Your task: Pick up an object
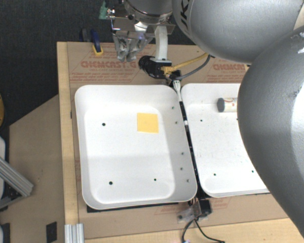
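Looking down, you see the hand (127, 47) above the surface, gripping nothing, fingers near together; the yellow square (147, 122) waits unpicked.

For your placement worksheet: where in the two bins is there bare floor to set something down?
Left bin: bare all around the yellow square, widest toward the near rim. Right bin: bare below the grey-capped tube; the arm covers its right part.

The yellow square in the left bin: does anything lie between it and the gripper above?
In the camera view, bare white bin floor and the left bin's far rim lie between the yellow square and the gripper, then cardboard.
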`<state>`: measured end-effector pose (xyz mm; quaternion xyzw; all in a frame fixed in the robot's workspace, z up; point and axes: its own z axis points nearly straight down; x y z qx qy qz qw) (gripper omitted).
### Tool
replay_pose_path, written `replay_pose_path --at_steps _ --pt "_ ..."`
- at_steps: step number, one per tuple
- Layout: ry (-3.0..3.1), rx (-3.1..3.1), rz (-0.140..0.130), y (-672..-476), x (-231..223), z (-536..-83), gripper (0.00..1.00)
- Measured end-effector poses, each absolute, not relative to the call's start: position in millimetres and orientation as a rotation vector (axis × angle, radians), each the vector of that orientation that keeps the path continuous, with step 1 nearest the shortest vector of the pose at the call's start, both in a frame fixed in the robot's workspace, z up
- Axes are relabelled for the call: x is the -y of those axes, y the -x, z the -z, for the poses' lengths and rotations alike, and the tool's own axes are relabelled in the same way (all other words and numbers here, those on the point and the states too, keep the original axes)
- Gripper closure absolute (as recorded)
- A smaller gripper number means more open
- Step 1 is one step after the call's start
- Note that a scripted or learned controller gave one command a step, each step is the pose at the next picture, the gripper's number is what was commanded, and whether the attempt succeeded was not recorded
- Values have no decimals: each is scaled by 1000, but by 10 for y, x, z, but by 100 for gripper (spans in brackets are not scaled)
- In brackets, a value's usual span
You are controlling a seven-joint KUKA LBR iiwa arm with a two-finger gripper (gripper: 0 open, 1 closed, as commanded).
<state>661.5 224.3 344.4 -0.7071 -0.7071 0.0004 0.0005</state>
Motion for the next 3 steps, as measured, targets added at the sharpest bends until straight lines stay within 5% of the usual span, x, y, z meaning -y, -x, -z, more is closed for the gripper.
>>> replay_pose_path --at_steps 1,2,3 --pt "2222 2223 5 -6565 -2244 -3581 100" --pt "2226 2231 32 -6336 -2243 -5228 100" --pt "2217 2215 -23 -5946 -2242 -3822 100"
